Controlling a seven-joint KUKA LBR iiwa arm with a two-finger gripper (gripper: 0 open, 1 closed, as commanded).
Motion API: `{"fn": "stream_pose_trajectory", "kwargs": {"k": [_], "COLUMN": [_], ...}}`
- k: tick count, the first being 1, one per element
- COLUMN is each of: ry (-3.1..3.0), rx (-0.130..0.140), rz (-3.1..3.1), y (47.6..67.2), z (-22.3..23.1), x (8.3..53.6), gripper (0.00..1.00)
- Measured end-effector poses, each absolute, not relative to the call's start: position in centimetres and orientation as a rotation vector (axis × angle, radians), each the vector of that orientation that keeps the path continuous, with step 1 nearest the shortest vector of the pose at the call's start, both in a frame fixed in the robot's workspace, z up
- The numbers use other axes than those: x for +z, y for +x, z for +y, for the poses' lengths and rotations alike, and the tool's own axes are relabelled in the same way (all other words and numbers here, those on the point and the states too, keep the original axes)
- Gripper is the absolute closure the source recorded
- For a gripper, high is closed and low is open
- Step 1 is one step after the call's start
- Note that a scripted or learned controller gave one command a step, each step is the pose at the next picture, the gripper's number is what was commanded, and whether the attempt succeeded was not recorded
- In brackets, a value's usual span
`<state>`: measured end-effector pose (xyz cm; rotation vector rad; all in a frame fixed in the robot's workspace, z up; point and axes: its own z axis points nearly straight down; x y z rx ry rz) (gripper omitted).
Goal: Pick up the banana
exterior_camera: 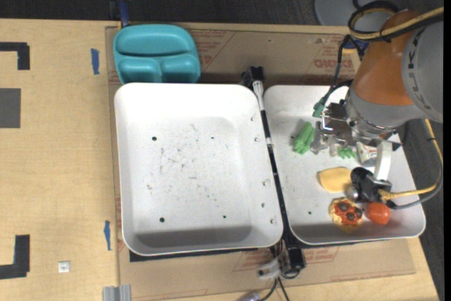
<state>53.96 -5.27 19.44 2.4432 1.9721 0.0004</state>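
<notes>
The table (56, 151) carries two white bins side by side. The left bin (190, 173) is the larger, and the right bin (296, 211) holds the toys. The arm (384, 74) reaches in from the right over the right bin. A teal tray (156, 53) sits behind the left bin. The gripper (342, 144) hangs low over the middle of the right bin; I cannot tell whether its fingers are spread or pressed together. The banana (331, 178) lies flat on the bin floor just in front of the gripper, at its near side, beside the fingers and not between them. A green toy (304, 137) lies just left of the gripper. A round orange toy (347, 212) and a red ball (378, 214) lie near the front wall, close to the banana.
</notes>
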Motion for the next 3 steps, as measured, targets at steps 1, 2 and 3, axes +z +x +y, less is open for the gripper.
{"fn": "stream_pose_trajectory", "kwargs": {"k": [1,2,3], "ry": [2.441,2.438,2.089], "rx": [0.001,0.002,-0.002], "rz": [1.973,1.973,2.351], "y": [54.0,54.1,50.3], "z": [-5.2,-5.2,2.4], "x": [20.4,21.4,18.4], "gripper": [1.00,1.00,1.00]}}
